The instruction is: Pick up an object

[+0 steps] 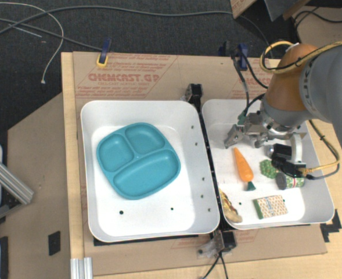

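Note:
The right bin [313, 211] holds an orange toy carrot [243, 164] with a green tip, lying lengthwise near its middle. To the carrot's right lie a small green item [269, 168] and a grey-green one [291, 181]. A patterned green-edged packet [269, 206] lies near the front, and a yellow-brown piece [230, 207] sits at the front left corner. My gripper [246, 137] hangs over the back half of this bin, just above the carrot's thick end. Its fingers look spread, with nothing between them.
The left bin [101, 214] holds a blue divided plate [139, 158]. A black clamp [193, 92] sits at the back between the bins. The grey arm with its orange band [287, 83] and cables covers the right bin's back right corner.

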Tool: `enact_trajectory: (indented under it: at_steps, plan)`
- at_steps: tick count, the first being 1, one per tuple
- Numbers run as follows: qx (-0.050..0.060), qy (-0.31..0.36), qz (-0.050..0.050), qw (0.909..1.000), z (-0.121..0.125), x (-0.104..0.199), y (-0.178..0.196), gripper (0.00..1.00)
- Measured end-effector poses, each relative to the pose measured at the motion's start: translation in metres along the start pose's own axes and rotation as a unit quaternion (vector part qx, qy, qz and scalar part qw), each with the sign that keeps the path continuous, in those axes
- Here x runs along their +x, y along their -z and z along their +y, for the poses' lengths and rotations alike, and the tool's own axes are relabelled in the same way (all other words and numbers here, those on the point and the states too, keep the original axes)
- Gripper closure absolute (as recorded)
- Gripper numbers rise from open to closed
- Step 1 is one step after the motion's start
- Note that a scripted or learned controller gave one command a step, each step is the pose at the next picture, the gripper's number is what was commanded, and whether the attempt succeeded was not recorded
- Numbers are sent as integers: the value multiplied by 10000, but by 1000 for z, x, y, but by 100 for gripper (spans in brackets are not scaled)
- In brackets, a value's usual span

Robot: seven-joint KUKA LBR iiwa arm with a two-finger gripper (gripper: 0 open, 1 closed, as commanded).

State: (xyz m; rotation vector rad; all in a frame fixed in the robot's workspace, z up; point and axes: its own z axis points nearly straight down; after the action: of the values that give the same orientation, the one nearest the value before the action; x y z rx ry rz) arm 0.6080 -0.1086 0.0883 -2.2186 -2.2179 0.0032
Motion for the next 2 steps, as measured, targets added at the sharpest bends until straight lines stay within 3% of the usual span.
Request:
enact_trajectory:
  at_steps: [1,2]
  plan:
    - [-24,-1,-1,10000,2,0,13,100]
    - [-48,7,-12,10000,7,-1,76,100]
